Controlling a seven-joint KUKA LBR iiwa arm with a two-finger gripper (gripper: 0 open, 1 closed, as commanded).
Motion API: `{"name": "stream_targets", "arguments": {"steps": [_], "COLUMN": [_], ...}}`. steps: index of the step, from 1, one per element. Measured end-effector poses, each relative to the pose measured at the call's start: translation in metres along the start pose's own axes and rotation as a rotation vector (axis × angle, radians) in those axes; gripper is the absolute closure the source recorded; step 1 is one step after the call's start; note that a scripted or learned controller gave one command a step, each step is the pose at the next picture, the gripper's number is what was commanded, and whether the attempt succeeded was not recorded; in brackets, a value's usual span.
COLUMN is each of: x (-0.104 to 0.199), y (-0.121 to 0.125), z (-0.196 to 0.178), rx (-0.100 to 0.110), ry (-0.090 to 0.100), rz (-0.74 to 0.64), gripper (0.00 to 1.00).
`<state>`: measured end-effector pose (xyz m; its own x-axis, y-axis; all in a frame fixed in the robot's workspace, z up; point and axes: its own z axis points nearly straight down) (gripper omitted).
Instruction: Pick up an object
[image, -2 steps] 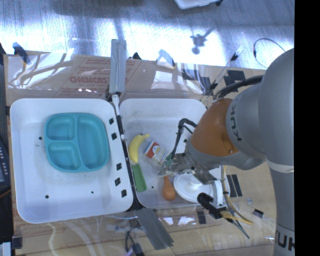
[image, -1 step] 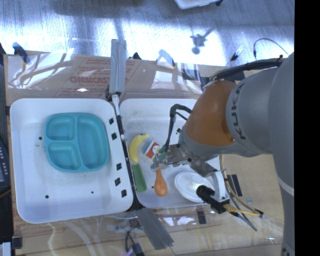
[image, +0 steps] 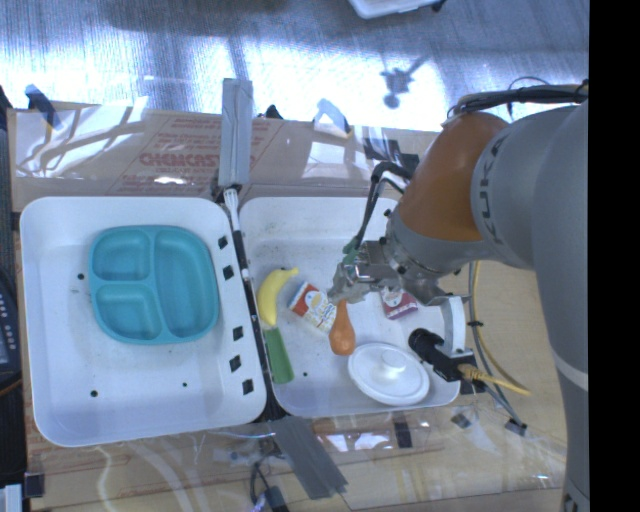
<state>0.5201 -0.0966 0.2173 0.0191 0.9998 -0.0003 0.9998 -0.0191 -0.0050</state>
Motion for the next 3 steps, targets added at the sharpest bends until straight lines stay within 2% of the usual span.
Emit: {"name": "stream_targets", "arguments": {"steps": [1,2,3], "x": [0.047,0.069,0.04], "y": [-0.045,-0.044,-0.01], "z": [0.029,0.0,-0.014], "rx": [0.004,-0.002,0.0], "ry": [0.001,0.0,0.0], "rz": [0.12,-0.05,0.031], "gripper": [1.0,1.0,1.0]}}
